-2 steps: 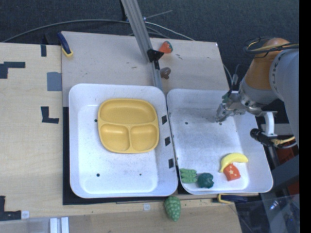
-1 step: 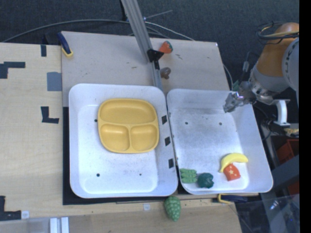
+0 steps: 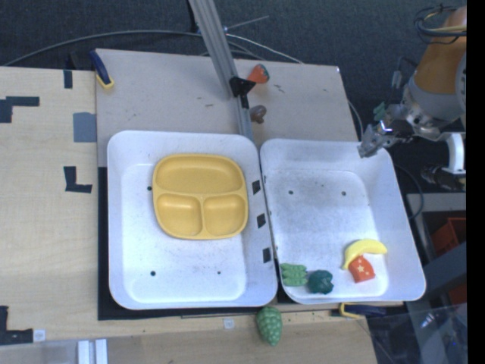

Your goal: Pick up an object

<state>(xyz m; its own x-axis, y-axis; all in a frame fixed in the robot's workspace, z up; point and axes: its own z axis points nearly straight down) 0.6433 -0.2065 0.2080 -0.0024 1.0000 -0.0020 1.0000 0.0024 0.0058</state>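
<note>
Small toys lie in the right bin near its front edge: a yellow banana, a red piece just below it, a light green piece and a dark green piece. The gripper hangs over the bin's back right corner, far from those toys, with nothing seen between its fingers. The arm's orange band shows at the upper right.
A yellow divided plate rests in the left bin. A green bumpy toy lies on the bench in front of the bins. A metal pole with a black clamp rises behind the bins, with a small red-orange object beside it.
</note>
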